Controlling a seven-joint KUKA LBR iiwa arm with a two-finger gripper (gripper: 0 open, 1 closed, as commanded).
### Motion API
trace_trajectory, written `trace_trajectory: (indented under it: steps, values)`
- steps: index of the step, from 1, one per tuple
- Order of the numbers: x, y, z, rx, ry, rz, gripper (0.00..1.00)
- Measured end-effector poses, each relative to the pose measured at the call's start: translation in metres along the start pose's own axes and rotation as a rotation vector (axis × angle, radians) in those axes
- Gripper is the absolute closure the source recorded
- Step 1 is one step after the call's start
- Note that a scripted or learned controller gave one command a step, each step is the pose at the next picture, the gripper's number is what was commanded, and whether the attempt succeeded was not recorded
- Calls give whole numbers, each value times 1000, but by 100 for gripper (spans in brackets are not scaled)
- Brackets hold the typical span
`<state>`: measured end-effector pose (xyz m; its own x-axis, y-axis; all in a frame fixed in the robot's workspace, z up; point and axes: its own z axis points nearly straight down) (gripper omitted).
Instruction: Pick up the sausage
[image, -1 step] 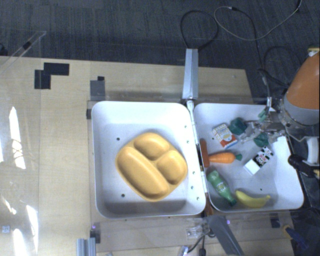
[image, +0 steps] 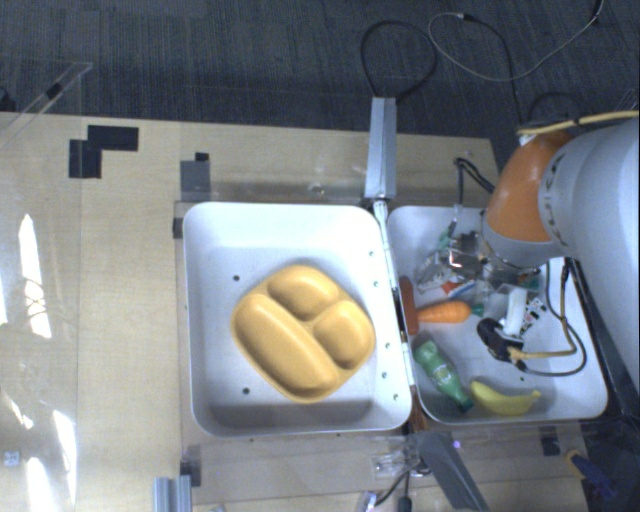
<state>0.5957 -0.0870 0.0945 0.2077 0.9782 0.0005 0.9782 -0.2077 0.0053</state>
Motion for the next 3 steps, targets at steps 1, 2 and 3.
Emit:
trace_trajectory:
  steps: [1,2,3]
  values:
    - [-3,-9,6,-5,1,-16,0]
    - [0,8,-3,-1,0,-176,0]
    - [4,11,6,-4,-1,-224,0]
